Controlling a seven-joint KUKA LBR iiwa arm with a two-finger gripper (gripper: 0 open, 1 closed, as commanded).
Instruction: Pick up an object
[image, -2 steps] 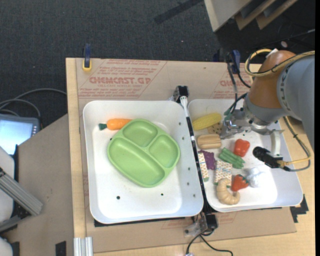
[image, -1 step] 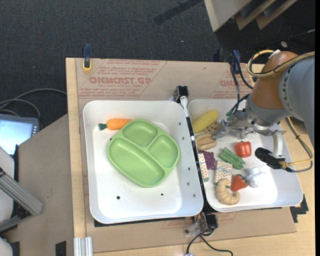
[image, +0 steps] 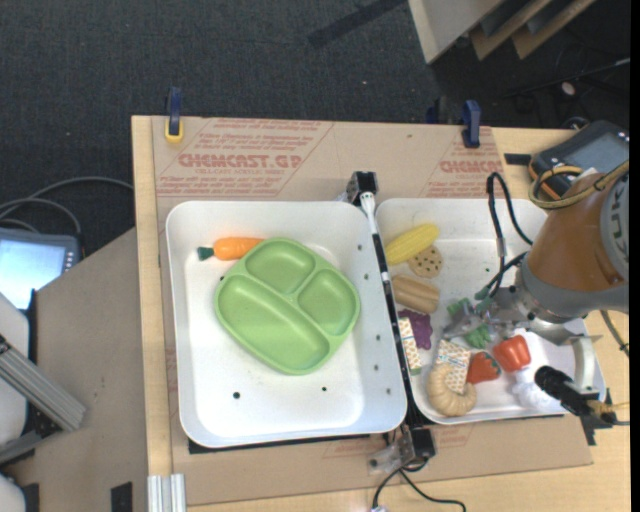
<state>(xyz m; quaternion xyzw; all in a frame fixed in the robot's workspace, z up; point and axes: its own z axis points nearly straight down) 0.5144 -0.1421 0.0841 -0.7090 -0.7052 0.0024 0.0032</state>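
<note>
One grey arm (image: 575, 260) low over the right bin's (image: 455, 212) toys.

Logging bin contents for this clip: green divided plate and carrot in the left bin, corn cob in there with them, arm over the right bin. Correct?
Not quite. The corn cob lies in the right bin, near its top-left corner, not in the left bin. The camera view shows the green divided plate and carrot in the left bin and the arm over the right bin, as you said.
</note>
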